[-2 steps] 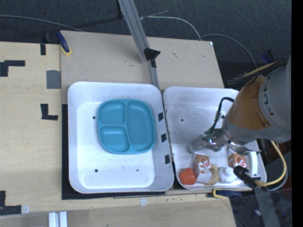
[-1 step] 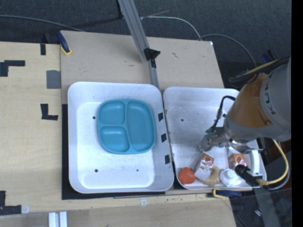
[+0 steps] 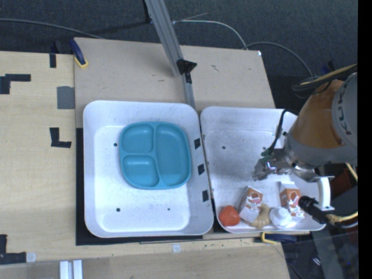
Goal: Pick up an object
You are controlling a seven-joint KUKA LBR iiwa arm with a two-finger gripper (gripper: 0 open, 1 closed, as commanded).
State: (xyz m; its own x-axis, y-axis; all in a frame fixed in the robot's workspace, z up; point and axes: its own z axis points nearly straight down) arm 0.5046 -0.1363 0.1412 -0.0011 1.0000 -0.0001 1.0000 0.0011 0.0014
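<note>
My gripper (image 3: 264, 170) hangs over the right side of the right bin (image 3: 232, 133), above the bin's bare floor. Just below it, along the bin's front edge, lie a red round object (image 3: 229, 215), a small red-and-white packet (image 3: 252, 203), a tan piece (image 3: 263, 217), a white round object (image 3: 282, 218) and a second red-and-white packet (image 3: 290, 199). The fingers point down-left, and nothing shows between them. The arm's orange band (image 3: 318, 118) and grey wrist cover the bin's right rim.
The left bin (image 3: 99, 173) holds a blue divided plate (image 3: 156, 154). A grey metal post (image 3: 165, 25) slants across the bench toward the bins' shared wall. Cables run behind the bench at the upper right.
</note>
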